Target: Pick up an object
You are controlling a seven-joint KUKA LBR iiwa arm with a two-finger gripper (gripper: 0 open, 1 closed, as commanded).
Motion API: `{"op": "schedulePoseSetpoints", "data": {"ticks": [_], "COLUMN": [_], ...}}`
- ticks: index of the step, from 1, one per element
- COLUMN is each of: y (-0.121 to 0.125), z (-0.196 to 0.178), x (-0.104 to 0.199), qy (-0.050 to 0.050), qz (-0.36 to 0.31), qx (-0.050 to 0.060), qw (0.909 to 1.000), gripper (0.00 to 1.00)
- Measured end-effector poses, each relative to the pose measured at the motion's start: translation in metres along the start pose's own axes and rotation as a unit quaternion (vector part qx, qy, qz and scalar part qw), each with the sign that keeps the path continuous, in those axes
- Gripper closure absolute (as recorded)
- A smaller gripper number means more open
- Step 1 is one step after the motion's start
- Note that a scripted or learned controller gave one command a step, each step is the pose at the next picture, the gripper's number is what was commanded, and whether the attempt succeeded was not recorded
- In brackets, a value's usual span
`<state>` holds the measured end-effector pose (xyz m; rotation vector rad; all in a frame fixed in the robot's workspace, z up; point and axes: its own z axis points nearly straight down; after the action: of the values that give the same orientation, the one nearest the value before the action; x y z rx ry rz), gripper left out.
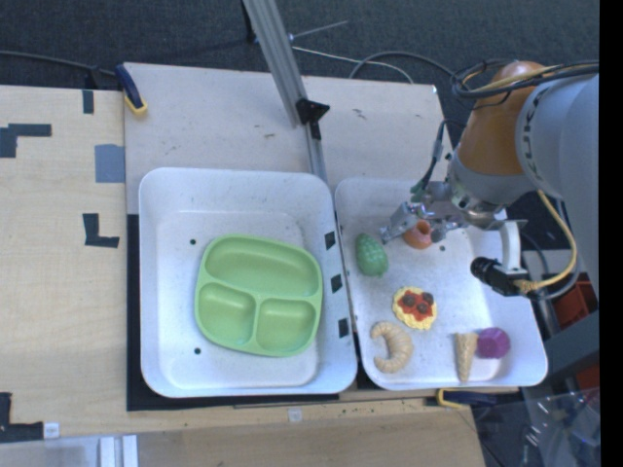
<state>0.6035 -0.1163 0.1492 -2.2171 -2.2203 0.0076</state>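
I have the end effector [421,224] low in the right bin [506,358], near its far rim, its fingers closed around a small orange object [419,235]; green egg-shaped toy [371,256] just beside (bare floor toward the right wall).

My bench is a pale wooden tabletop [49,261] with grey tape patches [109,162], and a lighter speckled board [214,125] lies on it. Dark grey carpet floor [146,8] runs behind, crossed by thin black cables [58,61]. A slanted silver metal pole [275,42] rises over the board.
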Motion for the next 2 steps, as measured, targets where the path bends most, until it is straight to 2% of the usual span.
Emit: {"op": "schedulePoseSetpoints", "data": {"ticks": [1,2], "y": [0.0031,0.0029], "z": [0.0364,0.0282], "x": [0.0007,0.0020], "qy": [-0.002,-0.001], "qz": [0.000,0.000], "qx": [-0.013,-0.013], "qw": [0.9999,0.9999], "gripper": [0.00,1.00]}}
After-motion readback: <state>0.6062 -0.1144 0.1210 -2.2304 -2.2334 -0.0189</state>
